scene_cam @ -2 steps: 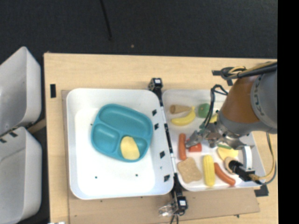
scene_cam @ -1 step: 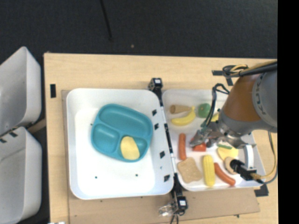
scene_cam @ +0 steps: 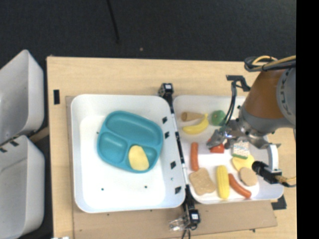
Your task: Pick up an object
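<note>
Gripper (scene_cam: 219, 139) is hanging low over your right bin (scene_cam: 199, 102), just beside a small red piece (scene_cam: 217, 148) between the banana (scene_cam: 195, 127) and the corn cob (scene_cam: 222, 181), and you're not getting a clear look at its jaws, so can't tell open or closed.

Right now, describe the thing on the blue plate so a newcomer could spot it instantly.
Start at the left white bin, which holds a teal divided plate. In the plate's lower-right compartment lies a pale yellow oval toy, probably a lemon or potato. It is the lone item in that bin; all other toy food crowds the right bin.
</note>
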